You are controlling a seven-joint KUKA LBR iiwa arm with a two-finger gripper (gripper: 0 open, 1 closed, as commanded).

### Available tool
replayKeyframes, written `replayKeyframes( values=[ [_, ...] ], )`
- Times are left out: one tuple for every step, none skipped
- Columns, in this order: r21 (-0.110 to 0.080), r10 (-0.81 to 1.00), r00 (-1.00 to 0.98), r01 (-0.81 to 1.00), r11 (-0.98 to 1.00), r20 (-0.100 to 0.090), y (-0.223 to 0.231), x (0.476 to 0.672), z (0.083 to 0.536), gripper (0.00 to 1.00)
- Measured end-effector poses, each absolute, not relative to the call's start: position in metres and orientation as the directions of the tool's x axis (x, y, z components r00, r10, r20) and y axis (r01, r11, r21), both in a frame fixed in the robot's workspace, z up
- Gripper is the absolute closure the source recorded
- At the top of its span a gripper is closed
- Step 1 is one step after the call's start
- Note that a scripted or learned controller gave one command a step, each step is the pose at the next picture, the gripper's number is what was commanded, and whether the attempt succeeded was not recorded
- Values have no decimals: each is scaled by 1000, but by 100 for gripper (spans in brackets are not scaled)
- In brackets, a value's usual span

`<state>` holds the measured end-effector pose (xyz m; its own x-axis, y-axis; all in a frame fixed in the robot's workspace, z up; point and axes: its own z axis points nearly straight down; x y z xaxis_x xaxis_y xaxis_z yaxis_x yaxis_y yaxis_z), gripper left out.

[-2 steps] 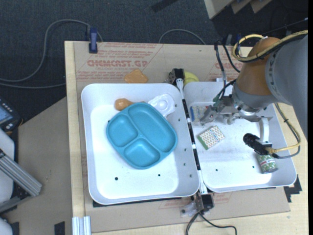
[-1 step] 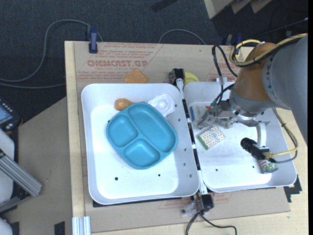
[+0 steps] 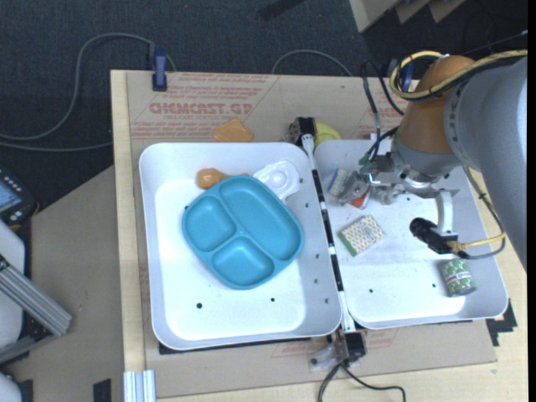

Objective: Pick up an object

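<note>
Left of the divide, the left bin [image 3: 167,291] holds a blue divided plate [image 3: 243,231], with an orange lump [image 3: 210,177] and a clear white piece [image 3: 278,177] by its far edge. The right bin [image 3: 402,304] holds a patterned packet [image 3: 362,234] and a green can [image 3: 457,276], well apart, with open white floor between them. The claw [image 3: 370,184] hangs over small grey and red items [image 3: 343,188] in that bin's far-left corner. I cannot tell how far it is open.

Dark carpet [image 3: 50,23] around wooden bench [image 3: 193,128]
</note>
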<state>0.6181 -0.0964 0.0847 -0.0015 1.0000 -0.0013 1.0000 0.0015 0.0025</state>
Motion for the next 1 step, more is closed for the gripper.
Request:
replayKeyframes(
  values=[
    [4, 1000, -2, 1000, 2, -2, -100, 647, 85, 0]
  ],
)
